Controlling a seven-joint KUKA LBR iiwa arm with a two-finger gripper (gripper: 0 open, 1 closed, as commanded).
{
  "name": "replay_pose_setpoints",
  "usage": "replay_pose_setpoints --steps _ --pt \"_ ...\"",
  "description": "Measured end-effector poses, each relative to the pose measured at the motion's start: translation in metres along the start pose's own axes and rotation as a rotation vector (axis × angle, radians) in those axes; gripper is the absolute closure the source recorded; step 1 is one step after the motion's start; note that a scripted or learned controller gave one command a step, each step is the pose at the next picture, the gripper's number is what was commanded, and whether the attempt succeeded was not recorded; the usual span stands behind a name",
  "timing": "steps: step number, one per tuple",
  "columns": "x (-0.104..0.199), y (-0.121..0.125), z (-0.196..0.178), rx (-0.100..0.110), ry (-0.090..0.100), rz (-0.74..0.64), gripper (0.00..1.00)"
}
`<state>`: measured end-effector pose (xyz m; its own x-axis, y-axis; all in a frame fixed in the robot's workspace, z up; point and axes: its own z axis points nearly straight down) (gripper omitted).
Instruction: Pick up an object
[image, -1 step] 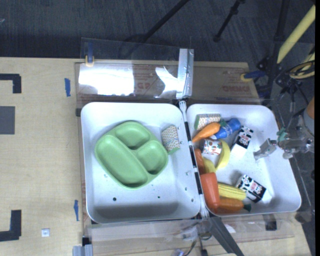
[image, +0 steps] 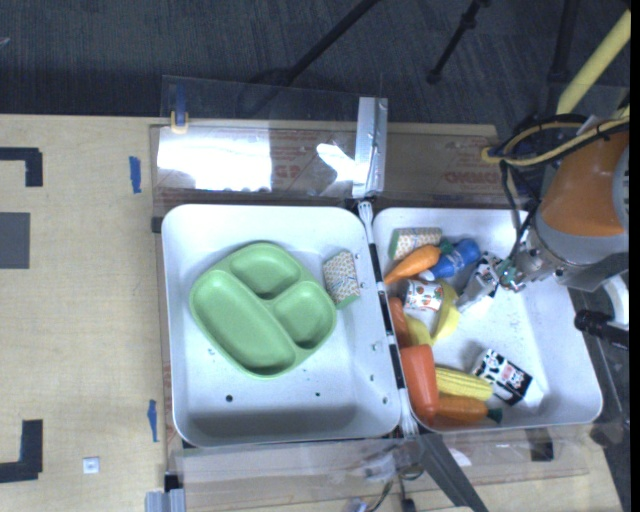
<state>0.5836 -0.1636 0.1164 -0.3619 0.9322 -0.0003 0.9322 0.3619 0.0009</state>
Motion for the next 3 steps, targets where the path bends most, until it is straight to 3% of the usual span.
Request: replay_pose_setpoints --steps 1,2,3 --pt "0.052 0.028 0.018 -0.019 -0.020 -0.258 0.00" --pt "0.070 -0.063 -0.051 0.004 0.004 -0.103 0.00" --pt "0.083 -0.063 0.017 0.003 -0.002 0.179 0.00"
